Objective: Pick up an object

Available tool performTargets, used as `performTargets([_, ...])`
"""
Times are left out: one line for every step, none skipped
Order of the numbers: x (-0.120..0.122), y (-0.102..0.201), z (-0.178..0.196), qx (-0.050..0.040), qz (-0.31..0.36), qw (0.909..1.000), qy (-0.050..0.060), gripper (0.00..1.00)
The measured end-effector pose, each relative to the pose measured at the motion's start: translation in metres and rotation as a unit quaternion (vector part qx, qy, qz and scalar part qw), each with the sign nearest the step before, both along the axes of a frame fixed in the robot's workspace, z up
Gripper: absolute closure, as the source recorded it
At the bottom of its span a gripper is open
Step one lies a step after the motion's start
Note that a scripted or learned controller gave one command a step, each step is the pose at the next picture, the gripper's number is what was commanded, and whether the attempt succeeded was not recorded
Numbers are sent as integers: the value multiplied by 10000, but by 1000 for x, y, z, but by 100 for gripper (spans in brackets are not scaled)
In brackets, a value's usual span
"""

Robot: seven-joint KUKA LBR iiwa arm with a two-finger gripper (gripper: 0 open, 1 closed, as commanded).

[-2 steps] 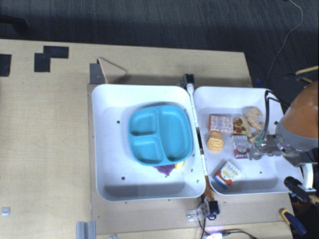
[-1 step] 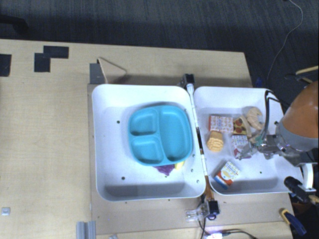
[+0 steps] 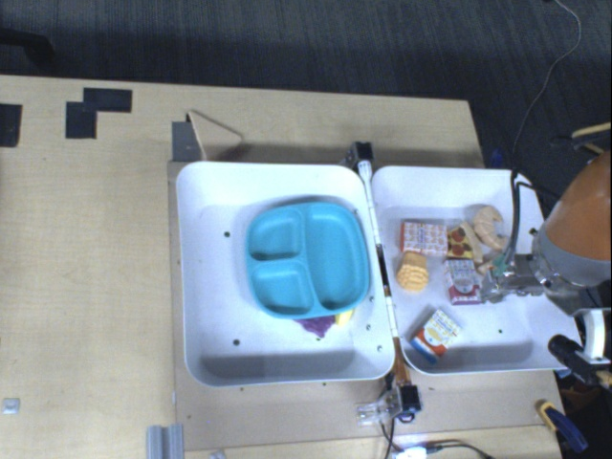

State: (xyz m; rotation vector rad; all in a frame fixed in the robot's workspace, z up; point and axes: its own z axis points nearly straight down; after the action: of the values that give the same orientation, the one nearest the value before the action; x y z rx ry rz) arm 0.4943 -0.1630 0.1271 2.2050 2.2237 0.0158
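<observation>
The left bin (image 3: 206,256) holds a blue tray (image 3: 308,258) over a purple scrap (image 3: 317,326). In the right bin (image 3: 497,347), a yellow waffle (image 3: 413,273) and red packets (image 3: 424,237) lie mid-bin, with a small carton (image 3: 435,334) near the front wall. The tool (image 3: 490,280) sits low by a packet (image 3: 463,283) toward the right wall; whether it is released or clenched cannot be told. The step looks like the reach; next it needs a firm close, then a lift
</observation>
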Motion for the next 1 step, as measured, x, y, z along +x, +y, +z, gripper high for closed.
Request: performTargets([64, -6, -7, -2, -13, 10000, 53, 100])
